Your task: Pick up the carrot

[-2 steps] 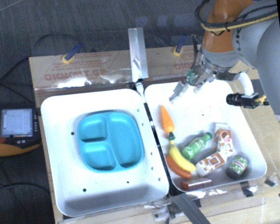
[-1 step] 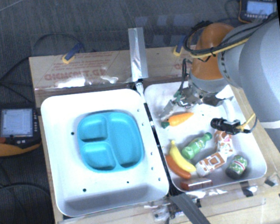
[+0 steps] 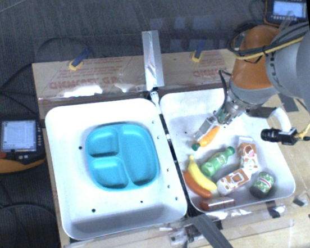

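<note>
We see the right bin (image 3: 276, 187) beside the left one holding a blue tray (image 3: 120, 155). Inside the right bin, the gripper (image 3: 206, 131) (fingers' spread unclear to us) meets the carrot (image 3: 209, 136), above the green bottle (image 3: 217, 160).

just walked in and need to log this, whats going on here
A grey robot arm reaches into the right bin, its gripper down at the carrot near the bin's middle. The carrot lies on the bin floor, above a green bottle and a banana. The left bin holds a blue divided tray.
</note>
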